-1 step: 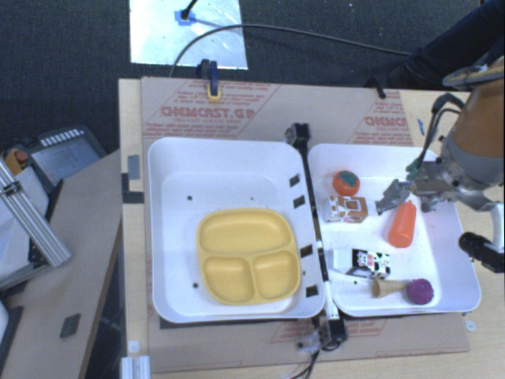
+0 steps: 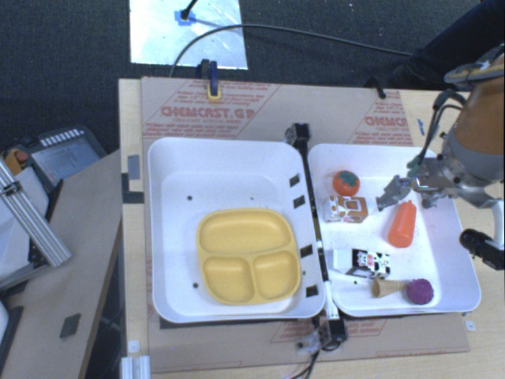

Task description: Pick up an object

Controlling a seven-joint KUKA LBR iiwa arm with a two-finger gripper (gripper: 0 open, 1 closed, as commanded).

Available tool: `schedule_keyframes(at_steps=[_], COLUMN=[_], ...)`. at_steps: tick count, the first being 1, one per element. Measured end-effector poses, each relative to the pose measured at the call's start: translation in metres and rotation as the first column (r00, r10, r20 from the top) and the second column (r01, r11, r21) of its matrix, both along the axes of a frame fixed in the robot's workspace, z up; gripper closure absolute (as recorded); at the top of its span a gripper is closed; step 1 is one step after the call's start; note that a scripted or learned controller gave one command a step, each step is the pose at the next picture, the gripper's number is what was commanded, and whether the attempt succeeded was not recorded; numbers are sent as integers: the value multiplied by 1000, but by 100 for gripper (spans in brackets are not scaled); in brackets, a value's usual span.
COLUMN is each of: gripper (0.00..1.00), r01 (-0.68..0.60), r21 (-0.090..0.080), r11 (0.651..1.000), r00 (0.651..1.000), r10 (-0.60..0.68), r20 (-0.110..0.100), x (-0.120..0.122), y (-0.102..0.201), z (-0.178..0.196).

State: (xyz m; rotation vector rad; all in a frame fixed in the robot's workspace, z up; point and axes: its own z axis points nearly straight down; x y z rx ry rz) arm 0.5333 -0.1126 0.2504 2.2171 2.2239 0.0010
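A: Where does the tool (image 2: 394, 189) stand?

B: Over the right bin (image 2: 465, 247), coming in from the right side. Its grey fingers reach toward the middle of that bin, just above the orange cylinder (image 2: 402, 223). Nothing sits between them, and I cannot tell whether they are spread or closed.

A: So which object is likeliest?

B: I judge the orange cylinder, lying just beside the fingertips. The round orange ball with the green top (image 2: 346, 182) and the small patterned box (image 2: 348, 208) are close on its left. The black-and-white toy (image 2: 371, 262) and the purple-headed cone (image 2: 410, 290) lie nearer the front wall.

A: What could spoil it?

B: The cylinder is smooth and rounded; a descent off its axis could roll it aside or squeeze it out. Drifting left, the fingers might strike the box or nudge the ball. The yellow divided plate (image 2: 247, 255) in the left bin (image 2: 170, 212) is well clear.
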Motion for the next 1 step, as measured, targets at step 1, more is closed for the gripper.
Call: schedule_keyframes(at_steps=[1], gripper=[0], r01=[2], r21=[2], r11=[1000], r00=[1000], r10=[-2], r20=[-4], x=[-2], y=[9], z=[-57])
